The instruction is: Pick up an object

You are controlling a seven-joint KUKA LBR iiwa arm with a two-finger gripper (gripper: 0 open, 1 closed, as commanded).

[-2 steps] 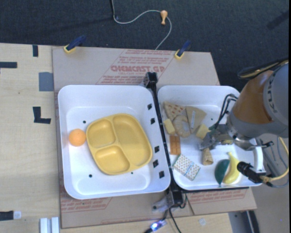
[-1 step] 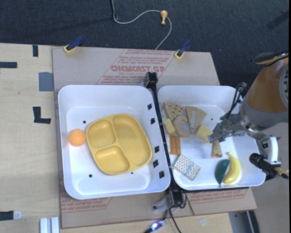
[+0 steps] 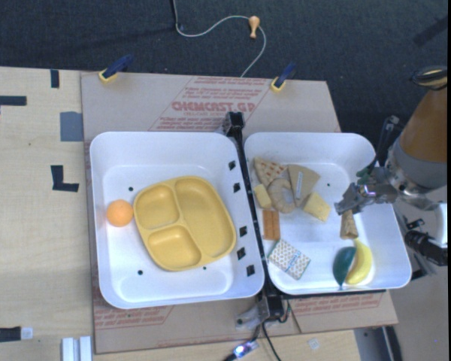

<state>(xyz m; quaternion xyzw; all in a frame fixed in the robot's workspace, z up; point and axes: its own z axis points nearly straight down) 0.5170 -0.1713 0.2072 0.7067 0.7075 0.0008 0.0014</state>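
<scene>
My counter (image 3: 30, 201) carries a cardboard sheet (image 3: 210, 100) printed in red; I can read "CHEMCAST" there, the rest too small to make out. On it sit two white bins. The left bin (image 3: 105, 277) holds a yellow divided plate (image 3: 184, 222), long axis running from 10 to 4 o'clock, with an orange ball (image 3: 119, 213) at its 9 o'clock. The right bin (image 3: 316, 283) holds a pile of tan blocks (image 3: 286, 188) at 10 o'clock, a patterned packet (image 3: 289, 259) at 7, a banana (image 3: 362, 263) beside a green piece (image 3: 345, 262) at 5, both lengthwise 12 to 6. My end effector (image 3: 355, 200) hangs over a brown block (image 3: 349, 225) at 3 o'clock; I cannot tell its state.
</scene>
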